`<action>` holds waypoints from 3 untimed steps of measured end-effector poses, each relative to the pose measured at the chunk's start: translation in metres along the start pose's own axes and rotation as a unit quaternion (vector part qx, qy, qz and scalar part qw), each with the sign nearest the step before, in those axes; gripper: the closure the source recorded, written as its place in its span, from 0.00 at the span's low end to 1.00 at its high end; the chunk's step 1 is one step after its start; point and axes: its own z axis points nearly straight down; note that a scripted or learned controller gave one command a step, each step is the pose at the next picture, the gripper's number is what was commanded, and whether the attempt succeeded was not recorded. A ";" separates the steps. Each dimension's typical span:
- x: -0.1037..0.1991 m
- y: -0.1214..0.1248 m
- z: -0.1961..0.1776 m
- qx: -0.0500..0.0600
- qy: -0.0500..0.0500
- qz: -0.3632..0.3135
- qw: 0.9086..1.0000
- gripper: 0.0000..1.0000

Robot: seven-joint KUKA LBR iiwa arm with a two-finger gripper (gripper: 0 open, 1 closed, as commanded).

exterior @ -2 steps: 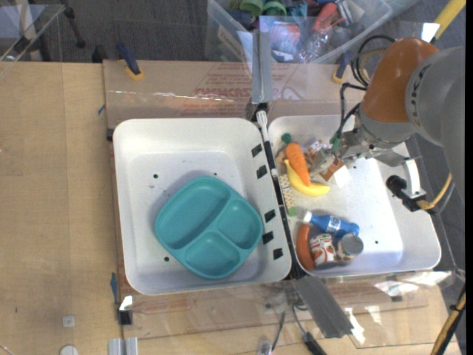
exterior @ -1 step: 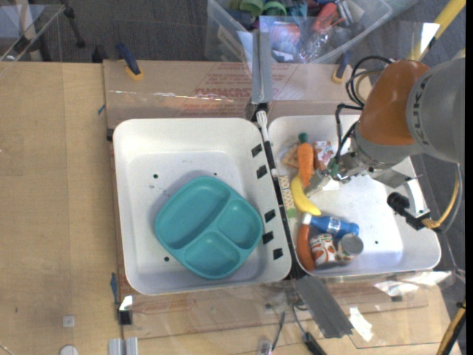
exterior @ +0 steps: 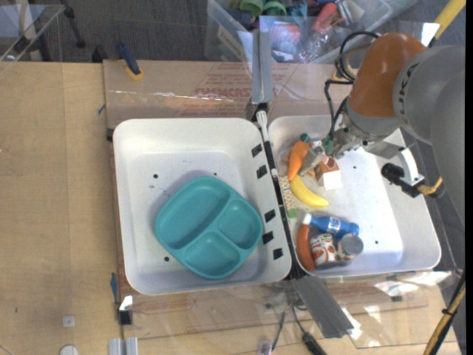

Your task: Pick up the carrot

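Reaching arm: the grey arm (exterior: 429, 87) with its orange band (exterior: 384, 72) comes in from the right of the view and bends down over the back part of the right bin.
Jaws: the gripper (exterior: 330, 148) hangs low among the things at the back of the right bin; whether the jaws are spread or pressed together cannot be told, as the tips are too small and muddled with the clutter below.
Carrot: the carrot (exterior: 297, 158) lies in the right bin, near its back left corner, just beside the divider wall; it points roughly front to back with a bit of green at its far end. It lies just left of the gripper, and nothing shows it between the jaws.
Right bin: the right bin (exterior: 392, 235) is shallow and white; it also holds a banana (exterior: 307, 194) just in front of the carrot, a small brown and white block (exterior: 328, 174) beside the banana, a blue bottle (exterior: 332, 225) and a red can (exterior: 322, 249) near the front.
Left bin: the left bin (exterior: 148, 154) holds a teal divided plate (exterior: 208, 227), well apart from the carrot.
Worktop: the worktop (exterior: 52, 198) is pale wood and bears both bins side by side.
Background: a clear tub of mixed toys (exterior: 295, 9) stands behind the bins.
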 end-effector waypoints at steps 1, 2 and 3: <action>0.000 -0.001 0.000 0.000 0.001 0.066 0.998 0.00; 0.002 0.001 0.000 0.001 0.000 -0.006 1.000 0.00; 0.003 0.001 0.000 0.001 0.000 -0.067 0.998 0.00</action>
